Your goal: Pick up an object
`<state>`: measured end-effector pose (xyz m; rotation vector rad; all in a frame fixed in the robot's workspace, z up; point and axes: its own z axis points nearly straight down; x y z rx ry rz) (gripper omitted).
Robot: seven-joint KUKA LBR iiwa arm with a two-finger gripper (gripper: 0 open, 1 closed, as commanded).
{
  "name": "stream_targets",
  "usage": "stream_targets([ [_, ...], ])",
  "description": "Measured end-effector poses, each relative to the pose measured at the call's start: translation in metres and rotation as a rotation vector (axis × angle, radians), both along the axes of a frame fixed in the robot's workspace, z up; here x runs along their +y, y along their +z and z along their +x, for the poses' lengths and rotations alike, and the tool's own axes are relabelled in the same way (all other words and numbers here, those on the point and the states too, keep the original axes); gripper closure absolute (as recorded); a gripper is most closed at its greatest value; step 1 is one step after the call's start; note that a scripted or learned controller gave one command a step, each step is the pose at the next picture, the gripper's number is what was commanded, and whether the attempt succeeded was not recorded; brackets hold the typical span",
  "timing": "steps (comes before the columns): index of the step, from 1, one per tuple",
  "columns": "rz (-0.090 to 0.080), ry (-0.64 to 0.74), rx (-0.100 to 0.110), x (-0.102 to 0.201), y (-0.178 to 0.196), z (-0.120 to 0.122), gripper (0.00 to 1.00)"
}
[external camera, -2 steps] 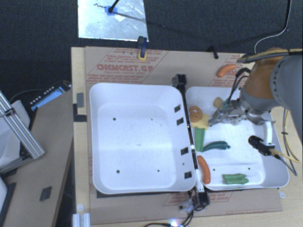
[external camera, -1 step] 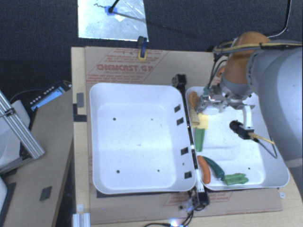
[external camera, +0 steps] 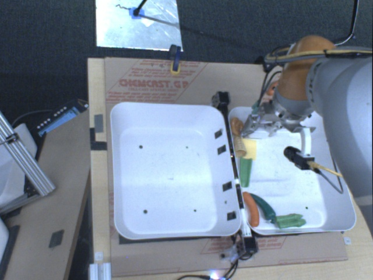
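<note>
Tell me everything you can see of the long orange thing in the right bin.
The orange thing is small, smooth and elongated with rounded ends, perhaps plastic. It lies flat in the right bin, along its wall on the view's left, near the front corner. A dark green curved piece lies beside it, away from the wall, and seems to touch its far end.

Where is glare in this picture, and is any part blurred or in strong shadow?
Camera view: the silver sheet at the top gives bright glare; the left bin is evenly lit, with only faint shadows along its walls; the arm, near the lens, looks slightly soft.
</note>
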<state>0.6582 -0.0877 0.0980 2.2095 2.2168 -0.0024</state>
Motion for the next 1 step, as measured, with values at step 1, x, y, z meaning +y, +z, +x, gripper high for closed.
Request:
stream_targets([
  [1, 0.012, 0.008, -0.004, 0.0645, 0.0935, 0.0078, 1.00],
])
